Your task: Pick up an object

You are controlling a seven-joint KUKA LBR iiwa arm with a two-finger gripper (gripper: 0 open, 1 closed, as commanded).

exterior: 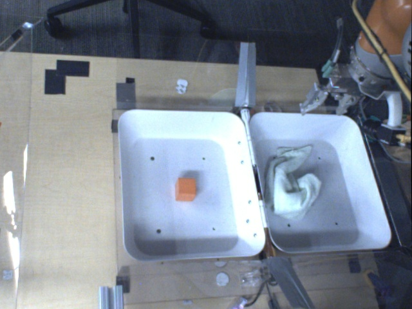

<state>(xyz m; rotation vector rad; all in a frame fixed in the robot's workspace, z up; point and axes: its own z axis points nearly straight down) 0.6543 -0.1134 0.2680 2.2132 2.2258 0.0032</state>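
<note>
A: What does the arm [386, 18] look like?

B: A rounded orange band at the top, with a grey ring just below it.

A: Any cabling?

B: A tan hose curves over the orange band, and dark cables run down beside the grey ring.

A: And the hand [320, 97]?

B: Pale metal, small and angular, with thin parts below the grey ring. A white curved piece sits right of it.

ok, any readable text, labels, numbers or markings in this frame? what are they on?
No readable text.
Black tape patches on the bench: plain shapes, no lettering.
Small white bit behind the left bin: too small and blurred to tell.
Orange cube and white cloth: no visible markings.
</note>
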